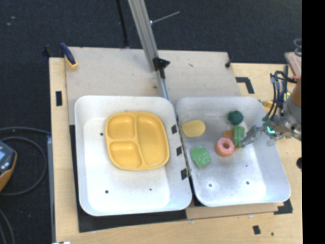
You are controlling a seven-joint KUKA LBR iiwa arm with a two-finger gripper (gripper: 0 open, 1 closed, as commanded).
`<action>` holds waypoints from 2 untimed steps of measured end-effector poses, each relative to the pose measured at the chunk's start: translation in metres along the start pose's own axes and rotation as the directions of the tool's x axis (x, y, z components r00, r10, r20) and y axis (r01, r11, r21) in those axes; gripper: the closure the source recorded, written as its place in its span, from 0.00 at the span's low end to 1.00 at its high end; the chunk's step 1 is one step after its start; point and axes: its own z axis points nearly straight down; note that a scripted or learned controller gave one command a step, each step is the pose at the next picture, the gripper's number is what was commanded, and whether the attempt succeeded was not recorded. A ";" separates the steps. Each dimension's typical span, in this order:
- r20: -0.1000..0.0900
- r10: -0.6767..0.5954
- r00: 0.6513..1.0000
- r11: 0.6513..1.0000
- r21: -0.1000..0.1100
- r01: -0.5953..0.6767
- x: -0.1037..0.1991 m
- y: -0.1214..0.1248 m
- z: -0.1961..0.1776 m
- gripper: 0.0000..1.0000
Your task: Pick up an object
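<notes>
The right bin (264, 187) holds several small objects. A pale yellow round piece (193, 128) lies at its left side, with a light green block (200, 157) below it. A pink ring (224, 147) sits near the middle. Beside it is a green and orange piece (237, 135), and a dark green lump (235, 117) lies further back. My gripper (256, 135) hangs low over the bin's right part, just right of the green and orange piece and the pink ring. Nothing is visibly held.
The left bin (91, 187) carries a yellow divided plate (137, 140). A metal pole (144, 29) rises behind the bins at the centre. Cables and the arm's wrist (287, 111) crowd the right edge. The front half of the right bin is bare.
</notes>
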 end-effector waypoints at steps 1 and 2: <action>0.000 0.000 1.000 1.000 -0.001 0.000 0.000 0.000 -0.001 0.00; -0.001 0.001 1.000 1.000 0.003 -0.001 0.002 -0.006 0.061 0.00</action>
